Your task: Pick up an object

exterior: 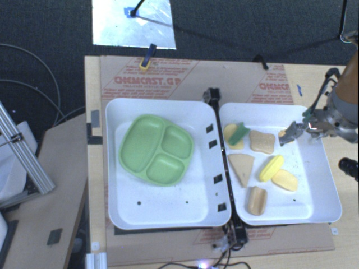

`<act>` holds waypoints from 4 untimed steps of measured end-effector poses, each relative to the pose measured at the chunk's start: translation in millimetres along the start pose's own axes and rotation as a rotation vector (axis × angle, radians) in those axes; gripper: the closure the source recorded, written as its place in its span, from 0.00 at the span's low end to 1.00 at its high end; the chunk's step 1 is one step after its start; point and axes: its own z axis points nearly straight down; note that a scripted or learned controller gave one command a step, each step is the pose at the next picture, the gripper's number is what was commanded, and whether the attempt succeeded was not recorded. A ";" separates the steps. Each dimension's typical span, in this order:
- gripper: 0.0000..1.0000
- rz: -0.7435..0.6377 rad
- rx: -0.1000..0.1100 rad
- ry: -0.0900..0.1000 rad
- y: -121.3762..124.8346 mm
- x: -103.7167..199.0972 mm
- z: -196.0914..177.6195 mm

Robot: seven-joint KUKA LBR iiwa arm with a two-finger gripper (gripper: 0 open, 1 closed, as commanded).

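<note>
Gripper [290, 133] hovers at the right bin's [325, 206] 2 o'clock; finger state unclear, nothing visibly grasped. All 6 food pieces unpicked.

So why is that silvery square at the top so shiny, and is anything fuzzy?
In the camera view, the silver sheet past the bench catches light and glares pale white-blue. The white bins look bright and evenly lit, with soft shadows under the green tray. The gripper looks a bit blurred, while the food pieces are fairly sharp.
</note>
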 end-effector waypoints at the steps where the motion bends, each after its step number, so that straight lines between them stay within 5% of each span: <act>1: 0.00 0.002 0.010 0.004 -25.0 11.8 135.4; 2: 0.00 -0.006 -0.002 0.000 5.0 67.2 148.5; 3: 0.00 0.006 0.000 -0.001 -49.6 29.8 147.2; 4: 1.00 0.004 -0.008 -0.005 -45.8 30.1 135.6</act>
